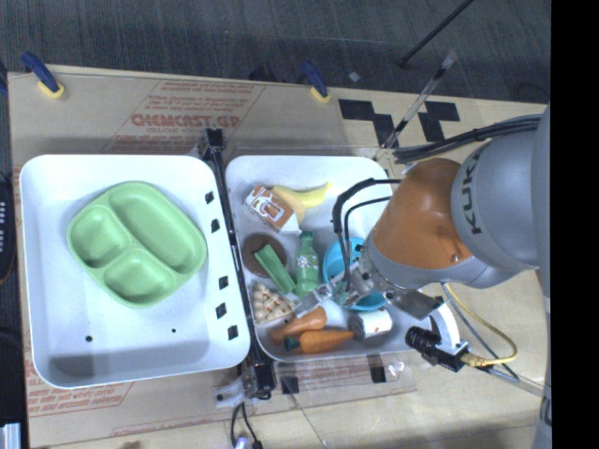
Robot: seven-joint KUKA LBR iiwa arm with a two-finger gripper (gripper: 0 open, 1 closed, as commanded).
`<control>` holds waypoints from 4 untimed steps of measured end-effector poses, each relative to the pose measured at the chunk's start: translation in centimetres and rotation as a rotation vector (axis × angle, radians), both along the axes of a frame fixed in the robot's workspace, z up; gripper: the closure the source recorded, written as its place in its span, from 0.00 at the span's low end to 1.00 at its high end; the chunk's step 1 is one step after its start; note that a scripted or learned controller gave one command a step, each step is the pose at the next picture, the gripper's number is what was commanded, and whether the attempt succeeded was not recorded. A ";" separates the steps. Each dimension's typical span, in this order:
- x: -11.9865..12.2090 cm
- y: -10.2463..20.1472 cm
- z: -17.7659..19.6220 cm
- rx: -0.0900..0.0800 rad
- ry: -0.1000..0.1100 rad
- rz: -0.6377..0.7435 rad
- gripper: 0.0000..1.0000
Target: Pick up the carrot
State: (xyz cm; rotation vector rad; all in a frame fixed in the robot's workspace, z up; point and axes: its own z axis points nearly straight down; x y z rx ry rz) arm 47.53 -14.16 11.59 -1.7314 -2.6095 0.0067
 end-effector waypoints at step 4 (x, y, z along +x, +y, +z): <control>0.5 3.7 4.2 -0.002 -0.004 -0.050 0.00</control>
